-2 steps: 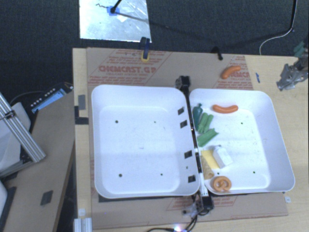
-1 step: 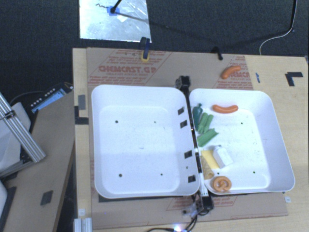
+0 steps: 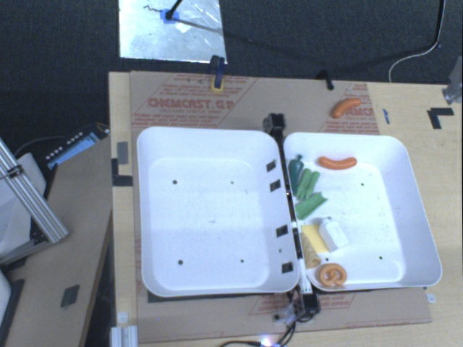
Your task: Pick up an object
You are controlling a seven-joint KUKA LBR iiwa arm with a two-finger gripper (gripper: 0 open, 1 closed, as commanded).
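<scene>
The right bin [image 3: 412, 194] holds several small items along its left side. An orange sausage [image 3: 338, 163] lies near its back. Green pieces [image 3: 307, 189] sit beside the divider. Below them lie a yellow block [image 3: 315, 238], a small white bottle [image 3: 332, 233] and an orange pretzel-like ring [image 3: 333, 275] at the front left corner. A second orange sausage [image 3: 346, 108] rests on the bench behind the right bin, outside it.
The left bin [image 3: 210, 208] sits beside the right one, joined by black clips [image 3: 278, 186] along the divider. A yellow and blue clamp [image 3: 216, 74] stands at the bench's back edge. A shiny metal sheet [image 3: 171, 19] lies on the floor beyond.
</scene>
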